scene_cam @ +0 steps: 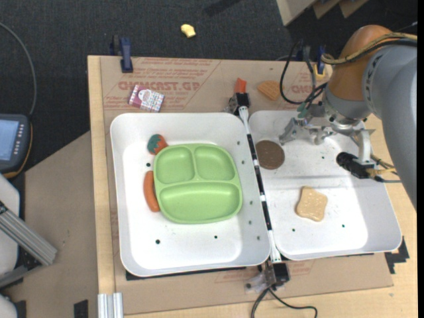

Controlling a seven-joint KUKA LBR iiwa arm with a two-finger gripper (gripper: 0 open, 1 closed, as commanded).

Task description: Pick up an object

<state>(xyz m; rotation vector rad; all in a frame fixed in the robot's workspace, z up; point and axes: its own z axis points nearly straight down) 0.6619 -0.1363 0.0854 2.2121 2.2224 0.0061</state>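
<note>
Gripper (306, 135), spread wide and empty, sits at the right bin's (331, 240) far end, near a brown disc (269, 155).

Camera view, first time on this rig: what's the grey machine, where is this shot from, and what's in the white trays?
It is one fixed camera above the bench, looking down at a slant. The grey arm with the orange band comes in from the right; its gripper hangs over the right bin, with nothing seen held. That bin has a brown disc and a tan bread-like piece. The left bin holds a green divided plate and an orange stick beside it.
</note>
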